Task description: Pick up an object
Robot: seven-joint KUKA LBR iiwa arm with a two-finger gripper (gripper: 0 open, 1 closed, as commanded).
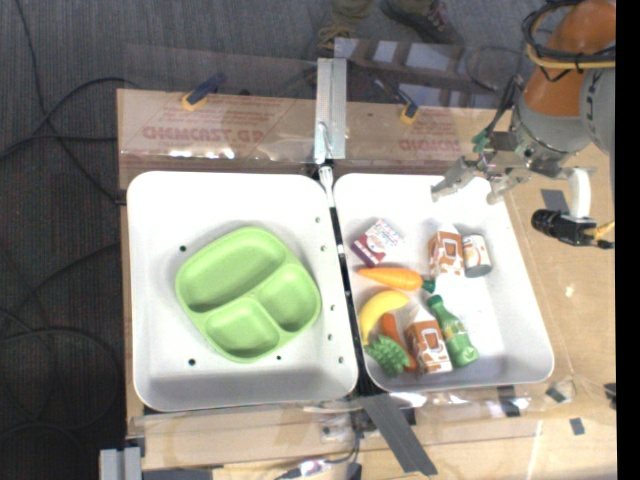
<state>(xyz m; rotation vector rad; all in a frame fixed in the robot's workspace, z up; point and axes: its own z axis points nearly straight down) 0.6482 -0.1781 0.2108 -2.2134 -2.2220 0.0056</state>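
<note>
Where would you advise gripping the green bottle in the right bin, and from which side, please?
I would grip the green bottle across its wider body near the base, coming straight down from above. It lies flat, neck pointing to the bin's far side. The brown carton sits close against its left, so the fingers may need to close along the free lower end, where the right bin's floor is bare.

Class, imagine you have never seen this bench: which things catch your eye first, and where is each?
The bright green divided plate lies alone in the left bin. The right bin holds a colourful cluster of toy food: a carrot, a banana and a green bottle. Above that bin's far right corner hangs the grey arm's pincer.
</note>
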